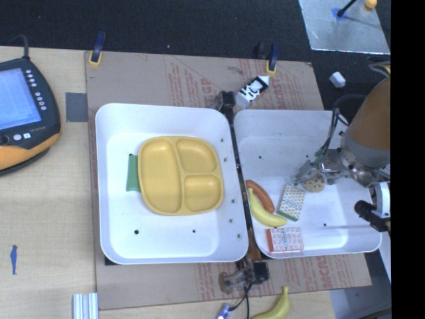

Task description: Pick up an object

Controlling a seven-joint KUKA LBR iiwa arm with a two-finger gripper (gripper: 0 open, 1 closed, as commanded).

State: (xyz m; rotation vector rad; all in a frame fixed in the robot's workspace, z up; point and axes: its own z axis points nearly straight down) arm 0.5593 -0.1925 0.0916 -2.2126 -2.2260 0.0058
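Note:
My gripper [313, 174] hangs low over the middle of the right bin [279, 128], reaching in from the right under the arm's orange band. Right beneath it lies a small round brown object [316, 184]; whether the gripper touches it is unclear. A pale patterned box [291, 201] lies just below-left of the gripper. At the bin's left side a yellow banana [263, 211] rests against a red-orange sausage-shaped item [261, 193]. A red and white box [285, 240] lies at the front edge.
The left bin [116, 238] holds a yellow divided plate [180, 175] with a green item [133, 173] tucked under its left side. A teach pendant [23, 115] lies far left. Another banana [275, 306] lies on the bench in front of the bins.

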